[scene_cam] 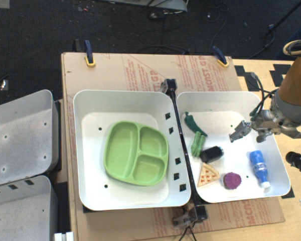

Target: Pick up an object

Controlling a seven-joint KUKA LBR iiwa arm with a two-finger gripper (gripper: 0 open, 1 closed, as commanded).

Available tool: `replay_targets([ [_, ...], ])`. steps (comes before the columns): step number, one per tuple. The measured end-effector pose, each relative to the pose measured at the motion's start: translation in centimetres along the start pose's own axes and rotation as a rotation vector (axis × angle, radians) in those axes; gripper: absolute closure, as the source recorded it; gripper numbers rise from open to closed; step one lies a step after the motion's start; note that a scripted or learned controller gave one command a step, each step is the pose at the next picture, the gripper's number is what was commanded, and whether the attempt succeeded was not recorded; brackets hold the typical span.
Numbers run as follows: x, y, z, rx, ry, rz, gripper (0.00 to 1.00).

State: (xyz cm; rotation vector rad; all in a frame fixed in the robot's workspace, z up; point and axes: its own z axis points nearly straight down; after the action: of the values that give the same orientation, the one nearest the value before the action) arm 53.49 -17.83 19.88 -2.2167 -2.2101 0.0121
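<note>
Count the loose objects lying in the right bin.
5: a dark green curved piece at the upper left, a black cylinder mid-bin, a pizza-slice toy, a purple round lump, and a blue plastic bottle on the right.

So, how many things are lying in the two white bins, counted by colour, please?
Green: 3 — divided plate, dark green piece, light green piece
Black: 1 — cylinder
Orange: 1 — pizza slice
Purple: 1 — round object
Blue: 1 — bottle
Total: 7
</note>
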Motion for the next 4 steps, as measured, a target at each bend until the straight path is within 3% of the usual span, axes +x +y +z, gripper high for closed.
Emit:
replay_targets([
  [1,0.1,0.3,-0.7,-0.013,-0.003,-0.004,0.0],
  [2,0.6,-0.1,5.5,-0.008,-0.001,-0.003,0.0],
  [3,0.4,0.4,8.7,-0.027,-0.006,-0.003,0.0],
  [4,0.4,0.4,7.8,-0.029,-0.006,-0.002,1.0],
])
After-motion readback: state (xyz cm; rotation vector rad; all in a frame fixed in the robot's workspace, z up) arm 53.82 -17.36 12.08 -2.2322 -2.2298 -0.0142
